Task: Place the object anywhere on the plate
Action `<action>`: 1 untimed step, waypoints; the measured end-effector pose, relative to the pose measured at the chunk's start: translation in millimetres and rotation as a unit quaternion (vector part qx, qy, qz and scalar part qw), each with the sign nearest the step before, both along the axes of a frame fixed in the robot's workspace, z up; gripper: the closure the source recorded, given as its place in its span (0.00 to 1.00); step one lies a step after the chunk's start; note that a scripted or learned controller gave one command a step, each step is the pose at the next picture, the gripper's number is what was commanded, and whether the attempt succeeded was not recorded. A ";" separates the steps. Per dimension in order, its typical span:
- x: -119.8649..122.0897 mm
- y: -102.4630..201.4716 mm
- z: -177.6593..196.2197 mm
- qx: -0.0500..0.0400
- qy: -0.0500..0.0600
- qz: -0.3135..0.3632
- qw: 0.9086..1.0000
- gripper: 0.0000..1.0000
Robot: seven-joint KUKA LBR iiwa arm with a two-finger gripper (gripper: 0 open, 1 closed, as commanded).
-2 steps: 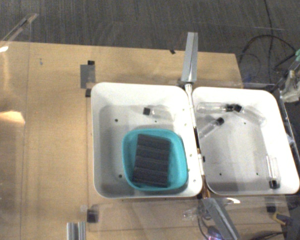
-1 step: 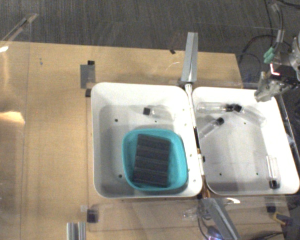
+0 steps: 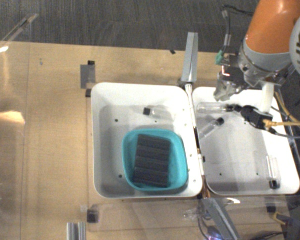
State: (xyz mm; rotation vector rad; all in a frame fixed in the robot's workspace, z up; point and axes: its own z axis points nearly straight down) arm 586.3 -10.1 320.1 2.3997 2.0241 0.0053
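The teal plate (image 3: 128,151) sits toward the near side of the left bin (image 3: 102,129), and the dark ribbed block (image 3: 151,160) lies flat inside it, long side running away from the camera, all of it within the rim; if this block is the task's object, as seems likely, then the placing looks done, since it rests on the plate with nothing holding it; the arm (image 3: 275,19) reaches in from the right and its gripper (image 3: 224,90) hangs over the far left corner of the right bin (image 3: 240,154), well apart from the plate and across the wall between the bins; whether the gripper is apart or together cannot be told from this angle, and nothing can be seen clamped in it; its place over the other bin suggests it is either clear of the finished work or positioned over the loose pieces there; a clear tube (image 3: 208,106) lies just beside it on the bin floor, a second clear tube (image 3: 271,170) lies near the front right corner, and a small clear piece with a dark tip (image 3: 151,111) lies in the left bin beyond the plate; dark cables (image 3: 257,116) trail from the wrist; both bins stand on a pale wooden tabletop (image 3: 40,134), glossy with glare at the left, and beyond it runs grey carpet (image 3: 115,9).
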 end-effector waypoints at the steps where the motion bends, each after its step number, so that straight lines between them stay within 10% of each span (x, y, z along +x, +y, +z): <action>1: -10.8 55.5 -22.4 0.000 0.000 0.047 0.999 1.00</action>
